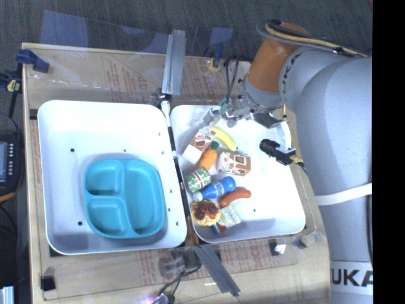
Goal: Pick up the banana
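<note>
KUKA arm (329, 138) is seen over the worktop's (101, 268) right edge. Left bin (57, 170) carries a blue divided tray (124, 197). Right bin (278, 201) carries a toy pile toward its left wall. Banana (224, 138) lies at the pile's far end, near the bin's far edge, touching a carrot (206, 158), beside a small printed box (233, 163). Jaws (229, 113) are placed just beyond the banana; released or clenched cannot be told. Nothing judged picked up yet: descent, grasp and lift all remain.
</note>
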`<control>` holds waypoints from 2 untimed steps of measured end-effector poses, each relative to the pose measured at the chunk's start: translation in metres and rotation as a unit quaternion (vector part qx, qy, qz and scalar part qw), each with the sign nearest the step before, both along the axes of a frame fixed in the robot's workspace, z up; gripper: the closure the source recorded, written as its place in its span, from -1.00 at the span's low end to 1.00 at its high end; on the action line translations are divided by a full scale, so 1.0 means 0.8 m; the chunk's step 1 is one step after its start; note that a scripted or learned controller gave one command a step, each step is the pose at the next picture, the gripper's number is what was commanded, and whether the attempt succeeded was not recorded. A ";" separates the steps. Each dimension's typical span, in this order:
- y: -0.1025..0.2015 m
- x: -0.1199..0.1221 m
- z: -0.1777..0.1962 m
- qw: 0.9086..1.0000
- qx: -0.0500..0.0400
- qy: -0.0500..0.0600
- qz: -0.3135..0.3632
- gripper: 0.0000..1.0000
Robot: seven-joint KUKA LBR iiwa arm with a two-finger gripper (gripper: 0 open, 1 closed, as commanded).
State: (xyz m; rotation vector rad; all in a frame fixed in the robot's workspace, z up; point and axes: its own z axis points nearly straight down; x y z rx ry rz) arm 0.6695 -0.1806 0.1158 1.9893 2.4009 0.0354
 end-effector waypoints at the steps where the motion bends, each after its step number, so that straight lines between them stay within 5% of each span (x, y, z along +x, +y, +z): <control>1: 0.003 0.003 0.016 1.000 0.001 -0.002 0.004 1.00; 2: -0.023 -0.014 -0.027 1.000 -0.001 0.015 -0.012 1.00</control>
